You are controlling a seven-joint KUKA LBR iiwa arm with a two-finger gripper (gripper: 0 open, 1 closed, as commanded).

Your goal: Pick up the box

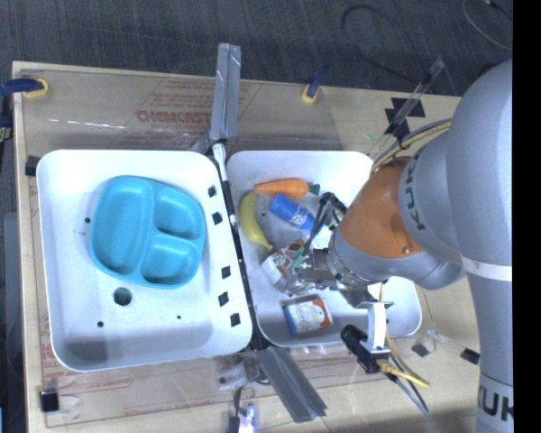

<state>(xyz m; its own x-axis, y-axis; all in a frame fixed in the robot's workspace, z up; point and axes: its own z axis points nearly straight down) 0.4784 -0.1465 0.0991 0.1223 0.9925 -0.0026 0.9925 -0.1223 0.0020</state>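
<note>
Two shallow white bins sit side by side on the bench: the left bin (pixel 63 323) carries a light-blue divided plate (pixel 148 230) and a small dark round piece (pixel 122 297) near it, while the right bin (pixel 343 162) holds the clutter. Among that clutter the box (pixel 307 315), small, with an orange-red printed face, lies flat near the bin's front wall. Behind it are a carrot (pixel 283 188) along the far wall, a banana (pixel 251 221) against the divider side, and a blue-labelled packet (pixel 292 212) between them. The arm (pixel 451 188) reaches in from the right, its orange band over the bin's right half. The gripper (pixel 299 264) hangs low over the middle of the bin, just behind the box and apart from it; whether it is apart or together cannot be told from this angle.
</note>
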